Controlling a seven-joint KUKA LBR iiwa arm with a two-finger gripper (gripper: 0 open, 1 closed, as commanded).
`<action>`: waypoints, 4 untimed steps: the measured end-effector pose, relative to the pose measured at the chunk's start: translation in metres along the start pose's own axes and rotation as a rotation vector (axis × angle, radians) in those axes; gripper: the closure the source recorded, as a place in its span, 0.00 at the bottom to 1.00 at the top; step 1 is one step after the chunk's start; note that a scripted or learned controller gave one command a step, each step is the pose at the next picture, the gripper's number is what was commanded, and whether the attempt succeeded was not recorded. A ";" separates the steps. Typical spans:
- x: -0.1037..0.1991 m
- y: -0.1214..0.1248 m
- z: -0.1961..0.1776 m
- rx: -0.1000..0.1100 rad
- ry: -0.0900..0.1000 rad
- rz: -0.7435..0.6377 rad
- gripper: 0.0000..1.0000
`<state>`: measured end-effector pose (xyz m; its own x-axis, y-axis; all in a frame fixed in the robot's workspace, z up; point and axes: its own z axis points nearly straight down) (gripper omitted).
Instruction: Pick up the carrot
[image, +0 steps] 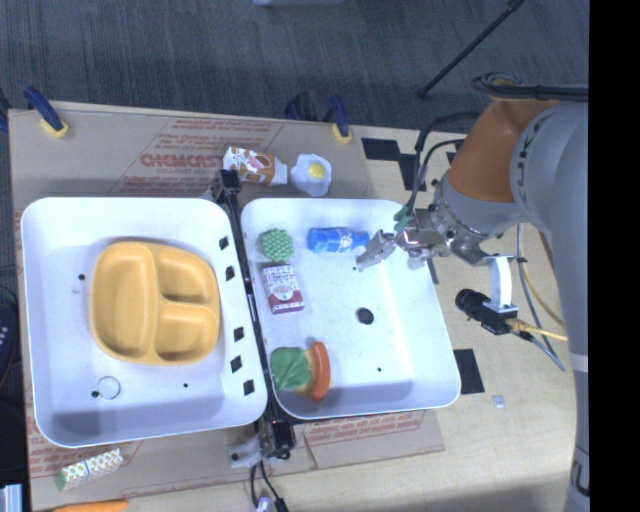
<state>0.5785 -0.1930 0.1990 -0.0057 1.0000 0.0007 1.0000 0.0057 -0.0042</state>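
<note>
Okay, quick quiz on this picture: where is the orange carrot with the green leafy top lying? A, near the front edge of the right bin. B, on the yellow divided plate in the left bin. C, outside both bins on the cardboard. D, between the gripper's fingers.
A: the orange carrot with the green leafy top lies on the floor of the right white bin near its front edge, apart from the gripper.

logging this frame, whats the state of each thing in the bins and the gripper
carrot: lying in right bin, near front edge, untouched
gripper: over right bin, holding nothing
blue bottle: on its side
red carton: lying flat
yellow tray: upright in left bin
</note>
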 end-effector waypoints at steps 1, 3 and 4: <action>0.063 -0.064 0.011 0.001 0.000 -0.076 0.00; 0.093 -0.101 0.108 -0.002 0.000 -0.008 0.00; 0.095 -0.101 0.097 0.000 0.004 -0.013 1.00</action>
<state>0.4769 -0.0989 0.1020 -0.0189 0.9998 0.0043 0.9998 0.0189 -0.0045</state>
